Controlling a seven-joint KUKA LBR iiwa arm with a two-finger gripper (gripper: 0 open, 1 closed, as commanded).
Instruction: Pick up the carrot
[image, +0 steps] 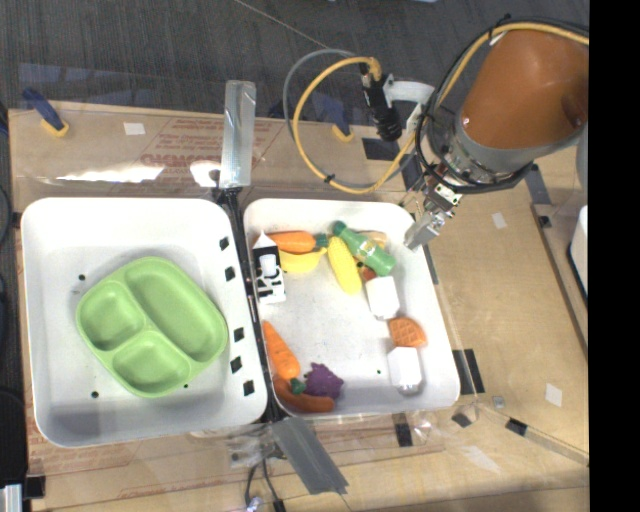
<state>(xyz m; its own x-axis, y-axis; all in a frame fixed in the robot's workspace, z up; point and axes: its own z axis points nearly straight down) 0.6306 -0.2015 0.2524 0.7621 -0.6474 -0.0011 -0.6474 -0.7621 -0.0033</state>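
Two carrots lie in the right bin (330, 330). One carrot (293, 241) rests at the bin's top left beside a yellow piece. The other carrot (280, 352) lies along the left wall near the bottom, pointing toward a purple grape bunch (322, 380). My gripper (428, 222) hangs over the bin's top right corner, above the rim, away from both carrots, with nothing between its fingers.
The right bin also holds a green bottle (363, 250), a banana (344, 268), white blocks (382, 297), an orange-red piece (407, 332), a red sausage (305, 402) and a black-and-white box (268, 274). A green divided plate (150, 325) lies in the left bin. Yellow cable (320, 120) loops behind.
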